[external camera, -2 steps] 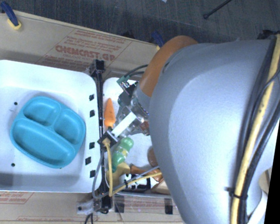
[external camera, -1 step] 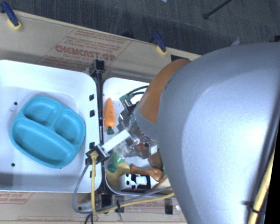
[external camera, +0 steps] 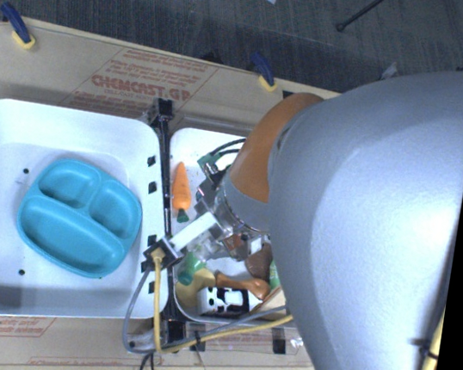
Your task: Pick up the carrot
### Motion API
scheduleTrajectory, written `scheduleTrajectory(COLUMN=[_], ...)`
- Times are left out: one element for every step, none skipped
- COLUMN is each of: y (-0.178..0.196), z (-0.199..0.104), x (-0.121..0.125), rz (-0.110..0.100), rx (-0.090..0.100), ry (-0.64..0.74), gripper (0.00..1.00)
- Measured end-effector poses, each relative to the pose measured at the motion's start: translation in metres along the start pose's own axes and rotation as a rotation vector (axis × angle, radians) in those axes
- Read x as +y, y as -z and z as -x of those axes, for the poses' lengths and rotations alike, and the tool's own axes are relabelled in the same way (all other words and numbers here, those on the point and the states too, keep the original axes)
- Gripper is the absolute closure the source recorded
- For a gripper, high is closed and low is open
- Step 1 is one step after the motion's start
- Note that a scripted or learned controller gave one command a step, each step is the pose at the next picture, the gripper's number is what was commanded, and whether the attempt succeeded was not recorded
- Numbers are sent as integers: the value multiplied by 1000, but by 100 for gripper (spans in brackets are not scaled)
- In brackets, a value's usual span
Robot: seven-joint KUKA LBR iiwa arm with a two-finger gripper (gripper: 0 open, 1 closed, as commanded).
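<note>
The gripper (external camera: 216,237) is seen low in the right bin (external camera: 199,142), under the arm (external camera: 364,227); its state cannot be told. The carrot (external camera: 181,189) is found just left of it and slightly above, lying free against the bin's left wall. Toys (external camera: 227,297) are heaped just below. A blue tray (external camera: 79,215) is seen well left, in the left bin (external camera: 13,136).
</note>
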State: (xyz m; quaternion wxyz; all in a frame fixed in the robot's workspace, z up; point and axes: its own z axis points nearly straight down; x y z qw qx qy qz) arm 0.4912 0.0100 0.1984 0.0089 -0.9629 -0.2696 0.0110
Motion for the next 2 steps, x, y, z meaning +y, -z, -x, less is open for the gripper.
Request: scheduleTrajectory(y=[9, 34], z=[-1, 12], x=[-2, -5], rz=[-9, 13], rx=[-6, 8], ry=[13, 241], gripper=[100, 100])
